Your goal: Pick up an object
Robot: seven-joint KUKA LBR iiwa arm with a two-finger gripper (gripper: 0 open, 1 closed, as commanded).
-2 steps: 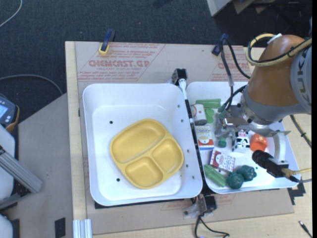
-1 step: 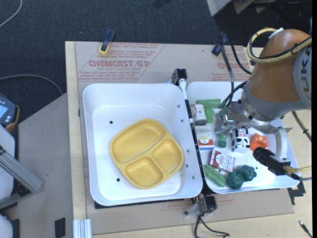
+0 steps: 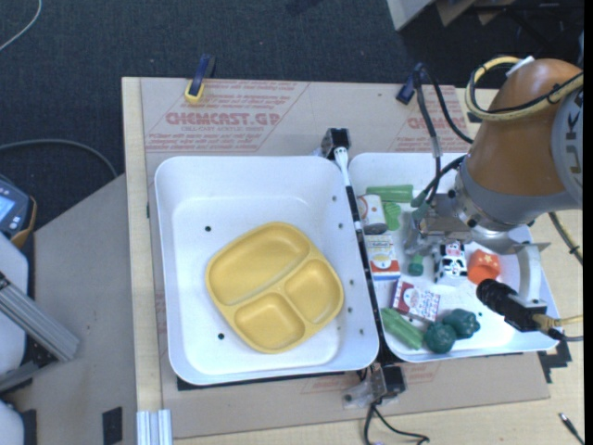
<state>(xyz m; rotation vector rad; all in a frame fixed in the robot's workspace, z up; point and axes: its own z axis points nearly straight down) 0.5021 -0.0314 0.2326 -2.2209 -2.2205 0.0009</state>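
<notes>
Gripper [image 3: 428,241] hovers low over the clutter, grip state unclear; next, close on the carton [image 3: 381,253] beside it.

Robot lab: arm [image 3: 523,137], bins [image 3: 185,248], cables.

The yellow divided plate [image 3: 273,287] looked like smooth, glossy plastic, as did both white bins [image 3: 176,202]. The tabletop [image 3: 232,114] was matt brown board (printed red). The orange band [image 3: 519,128] shone.
</notes>
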